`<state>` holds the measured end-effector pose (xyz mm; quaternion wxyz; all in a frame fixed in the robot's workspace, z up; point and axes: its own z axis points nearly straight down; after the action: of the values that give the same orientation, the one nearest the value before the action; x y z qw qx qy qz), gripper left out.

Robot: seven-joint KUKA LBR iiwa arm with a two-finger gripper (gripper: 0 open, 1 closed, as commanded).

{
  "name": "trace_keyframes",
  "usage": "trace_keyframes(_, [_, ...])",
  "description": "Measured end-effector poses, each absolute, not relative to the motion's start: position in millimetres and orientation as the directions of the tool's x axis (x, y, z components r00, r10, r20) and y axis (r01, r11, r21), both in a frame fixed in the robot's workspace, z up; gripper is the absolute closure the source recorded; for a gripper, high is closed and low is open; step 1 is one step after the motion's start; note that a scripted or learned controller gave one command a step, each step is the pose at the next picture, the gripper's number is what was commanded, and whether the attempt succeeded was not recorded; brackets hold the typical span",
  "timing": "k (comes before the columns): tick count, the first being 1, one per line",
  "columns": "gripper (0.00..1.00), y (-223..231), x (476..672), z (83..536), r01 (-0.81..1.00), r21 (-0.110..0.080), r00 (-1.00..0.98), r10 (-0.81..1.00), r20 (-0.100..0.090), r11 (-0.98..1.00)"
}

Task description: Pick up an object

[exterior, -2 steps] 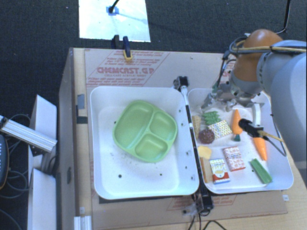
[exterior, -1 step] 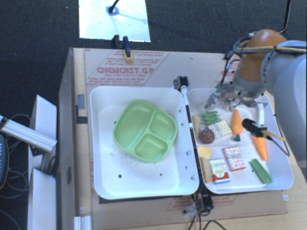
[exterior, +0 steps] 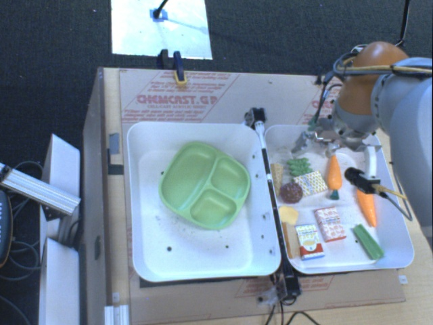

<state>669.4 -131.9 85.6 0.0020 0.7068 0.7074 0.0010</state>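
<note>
The gripper (exterior: 312, 139) is being held low over the far end of the right bin (exterior: 399, 252); whether its fingers are spread or pressed together cannot be told. Nothing is seen between them. The objects are lying nearer than the gripper: a green piece (exterior: 298, 165) just below it, a carrot (exterior: 333, 172) to its right, a dark ball (exterior: 291, 192) and cartons (exterior: 319, 232) nearer still. Bare floor is being left along the bin's near rim. Left of the gripper, past the divider, a green tray (exterior: 205, 185) is lying in the left bin (exterior: 145, 249).
</note>
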Motion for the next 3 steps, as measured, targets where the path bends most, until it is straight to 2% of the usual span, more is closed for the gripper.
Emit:
trace_keyframes(1, [0.00, -116.8, 669.1, 84.9, 1.000, 0.002, -0.005, 1.000, -0.001, 0.005])
trace_keyframes(3, [0.00, -124.5, 669.3, 85.3, 1.000, 0.003, -0.002, 1.000, -0.001, 0.002])
